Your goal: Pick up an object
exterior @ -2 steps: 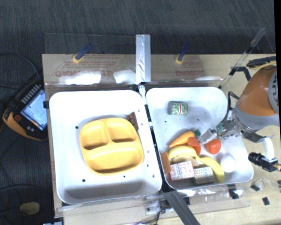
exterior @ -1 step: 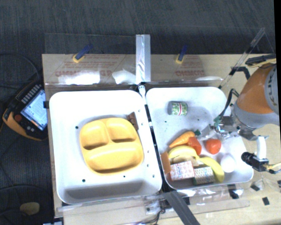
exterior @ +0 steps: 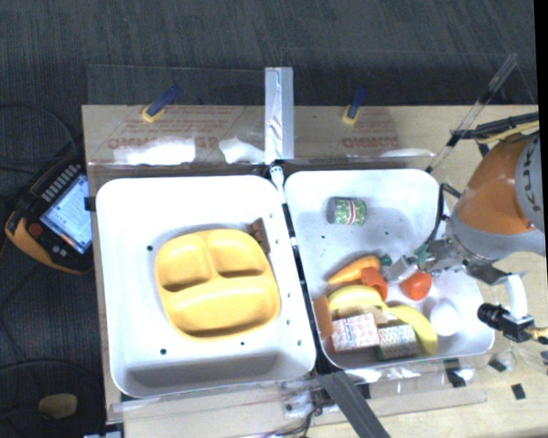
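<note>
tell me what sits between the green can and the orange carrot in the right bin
Nothing: bare white bin floor between the can and the carrot, in the camera view.

Teach pendant (exterior: 61, 218) left of bench, on dark carpet (exterior: 246, 32).

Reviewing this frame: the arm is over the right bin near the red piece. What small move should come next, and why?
Probably a short descent onto the red tomato-like piece. The gripper sits just above it in the right bin, and nothing shows between its fingers yet. The carrot and banana crowd the left side, so coming straight down looks safer than sweeping sideways.
</note>
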`<state>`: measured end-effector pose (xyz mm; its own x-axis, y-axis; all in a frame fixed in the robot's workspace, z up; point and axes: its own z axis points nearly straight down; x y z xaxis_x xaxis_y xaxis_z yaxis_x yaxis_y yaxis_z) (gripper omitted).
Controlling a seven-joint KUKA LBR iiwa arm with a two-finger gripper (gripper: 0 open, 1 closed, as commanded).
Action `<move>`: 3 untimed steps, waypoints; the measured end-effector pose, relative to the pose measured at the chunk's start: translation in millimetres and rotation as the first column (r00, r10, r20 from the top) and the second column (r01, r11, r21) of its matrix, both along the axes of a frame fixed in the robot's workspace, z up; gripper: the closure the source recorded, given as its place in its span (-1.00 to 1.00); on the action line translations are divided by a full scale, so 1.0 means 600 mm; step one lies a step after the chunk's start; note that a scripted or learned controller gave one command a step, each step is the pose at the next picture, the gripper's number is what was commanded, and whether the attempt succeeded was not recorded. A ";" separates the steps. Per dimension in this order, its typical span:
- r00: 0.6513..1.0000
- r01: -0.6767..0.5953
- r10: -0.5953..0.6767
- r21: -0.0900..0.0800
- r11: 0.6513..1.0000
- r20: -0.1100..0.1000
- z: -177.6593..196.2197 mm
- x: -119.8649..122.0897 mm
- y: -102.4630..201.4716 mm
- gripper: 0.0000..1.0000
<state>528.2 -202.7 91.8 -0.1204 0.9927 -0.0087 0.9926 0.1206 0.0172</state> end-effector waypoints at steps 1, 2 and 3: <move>1.000 0.000 0.000 -0.001 1.000 0.002 0.016 0.001 0.000 1.00; 0.997 0.081 -0.081 -0.002 0.997 0.001 0.000 -0.054 0.084 1.00; 0.997 0.078 -0.078 0.002 0.997 -0.004 -0.003 -0.055 0.088 -1.00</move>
